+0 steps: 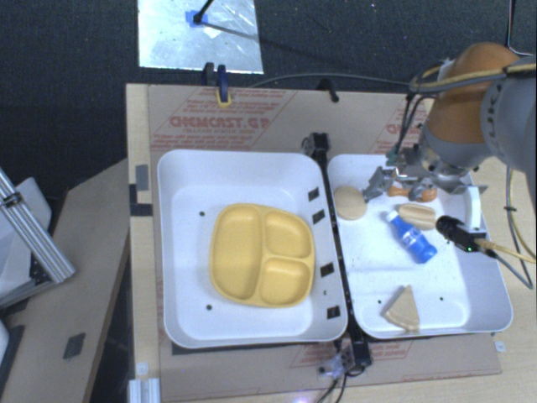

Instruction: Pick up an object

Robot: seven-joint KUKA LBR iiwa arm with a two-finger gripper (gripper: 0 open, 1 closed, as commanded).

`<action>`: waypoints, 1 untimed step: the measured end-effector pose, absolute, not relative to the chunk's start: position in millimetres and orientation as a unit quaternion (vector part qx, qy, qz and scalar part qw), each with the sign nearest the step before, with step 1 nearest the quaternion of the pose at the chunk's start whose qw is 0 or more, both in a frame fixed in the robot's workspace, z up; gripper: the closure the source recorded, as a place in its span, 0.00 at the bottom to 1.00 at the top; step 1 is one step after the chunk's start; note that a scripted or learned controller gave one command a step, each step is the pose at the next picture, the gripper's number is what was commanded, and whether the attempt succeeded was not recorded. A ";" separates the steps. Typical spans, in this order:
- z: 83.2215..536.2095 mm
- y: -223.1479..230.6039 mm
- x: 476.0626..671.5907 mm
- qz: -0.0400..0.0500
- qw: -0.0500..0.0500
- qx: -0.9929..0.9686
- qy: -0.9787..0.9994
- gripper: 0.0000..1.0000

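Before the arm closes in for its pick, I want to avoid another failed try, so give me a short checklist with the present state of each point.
1. Gripper above the right bin, where the loose things lie: ok.
2. Something held between the fingers: not ok, nothing shows there.
3. Nearest target, the round tan piece, lies free beside the gripper: ok.
4. Blue bottle lies flat with the tan oblong piece close against it: not ok for a clean grasp.
5. Wedge-shaped piece apart from the others: ok.
6. Yellow divided plate sits in the left bin, out of the way: ok.
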State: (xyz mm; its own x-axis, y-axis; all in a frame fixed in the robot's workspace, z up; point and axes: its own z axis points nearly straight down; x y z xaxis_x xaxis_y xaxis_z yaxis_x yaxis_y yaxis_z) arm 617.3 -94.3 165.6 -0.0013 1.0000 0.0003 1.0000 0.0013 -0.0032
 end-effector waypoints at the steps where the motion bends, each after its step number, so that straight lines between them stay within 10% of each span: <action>1: 121.9 -89.3 612.8 0.001 0.001 -0.707 -0.708 0.00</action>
